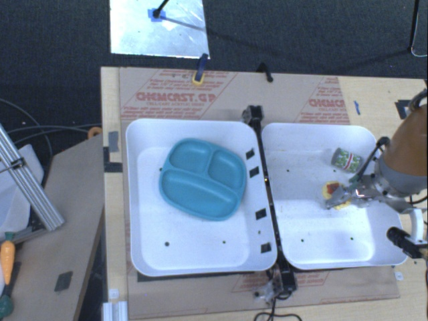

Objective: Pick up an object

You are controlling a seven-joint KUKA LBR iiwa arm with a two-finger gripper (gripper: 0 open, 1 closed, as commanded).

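Over the right bin, the gripper is down at a small yellow-red object; its finger state I cannot tell. Likely the grasp step; next, close firmly and lift straight, clear of the can.

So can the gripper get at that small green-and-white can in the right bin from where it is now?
Probably yes. The can lies in the open in the right bin, just beyond the gripper, which sits low by a yellow object. Nothing stands between them.
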